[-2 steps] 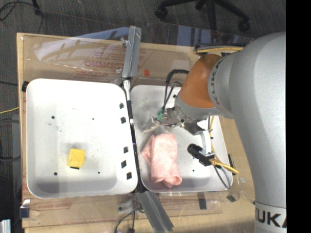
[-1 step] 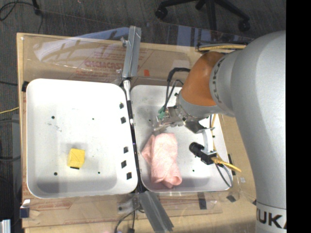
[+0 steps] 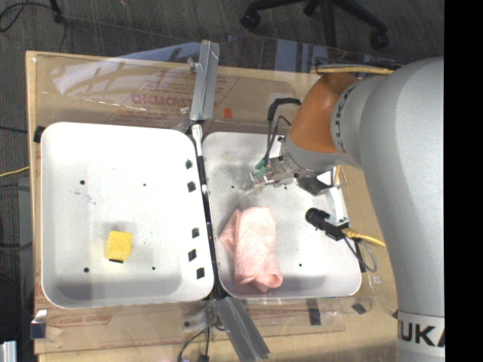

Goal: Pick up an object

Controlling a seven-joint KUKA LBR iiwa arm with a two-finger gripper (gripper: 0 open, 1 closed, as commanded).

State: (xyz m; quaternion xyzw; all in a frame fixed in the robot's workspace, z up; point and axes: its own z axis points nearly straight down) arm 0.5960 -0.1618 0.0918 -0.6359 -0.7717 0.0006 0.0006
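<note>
Two shallow white bins sit side by side on the bench, meeting along a shared middle edge: the left bin and the right bin. Each holds one loose thing, so there are two things in all.

One yellow block lies in the left bin, on the floor of the bin toward its bottom-left corner as the camera sees it, clear of the walls. It is small and squarish.

One pink cloth lies in the right bin, bunched into a long heap. It sits close to the shared middle edge and reaches down almost to the bin's bottom edge in the view.

One grey arm with an orange band comes in from the right and bends over the right bin. Its hand is above the upper half of that bin, near the top end of the pink cloth but apart from it, and well apart from the yellow block. Whether the hand is open or closed cannot be told, and nothing can be seen in its grip.

One metal bar runs from the bench's top edge down to the seam between the bins. One small orange bit rests on the bench just beside that bar.
</note>
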